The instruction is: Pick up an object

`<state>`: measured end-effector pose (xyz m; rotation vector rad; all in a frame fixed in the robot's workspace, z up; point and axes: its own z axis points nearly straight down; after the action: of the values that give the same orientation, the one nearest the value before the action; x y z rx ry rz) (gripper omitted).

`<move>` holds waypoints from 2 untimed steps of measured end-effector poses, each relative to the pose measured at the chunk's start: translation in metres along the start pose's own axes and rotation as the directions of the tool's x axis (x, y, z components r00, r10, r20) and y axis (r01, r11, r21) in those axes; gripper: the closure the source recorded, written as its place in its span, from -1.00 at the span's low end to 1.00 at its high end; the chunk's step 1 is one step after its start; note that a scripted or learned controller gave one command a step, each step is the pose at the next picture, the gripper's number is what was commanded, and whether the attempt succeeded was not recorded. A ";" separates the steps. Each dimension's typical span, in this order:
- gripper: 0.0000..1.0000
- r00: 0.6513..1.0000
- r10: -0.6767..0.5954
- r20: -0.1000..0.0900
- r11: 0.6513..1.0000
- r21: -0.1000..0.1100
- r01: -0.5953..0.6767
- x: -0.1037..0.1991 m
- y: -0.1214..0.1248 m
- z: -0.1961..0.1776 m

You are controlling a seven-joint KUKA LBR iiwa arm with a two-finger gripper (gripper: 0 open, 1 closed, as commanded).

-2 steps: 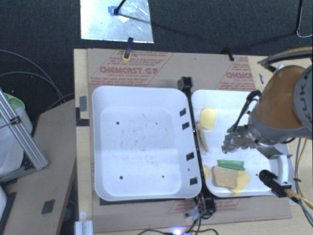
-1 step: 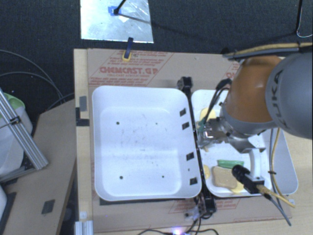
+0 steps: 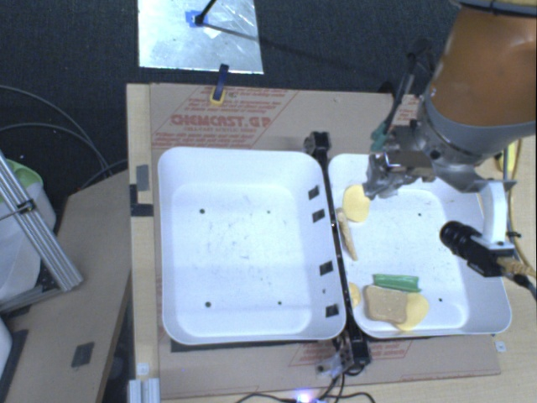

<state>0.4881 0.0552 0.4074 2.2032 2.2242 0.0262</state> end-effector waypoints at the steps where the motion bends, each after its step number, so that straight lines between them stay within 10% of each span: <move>1: 1.00 1.000 0.009 0.005 1.000 0.016 -0.009 -0.049 -0.002 0.045; 2: 1.00 1.000 0.004 0.004 1.000 0.016 -0.004 -0.005 -0.002 0.021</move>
<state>0.4869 0.0506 0.3863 2.2140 2.2259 0.0044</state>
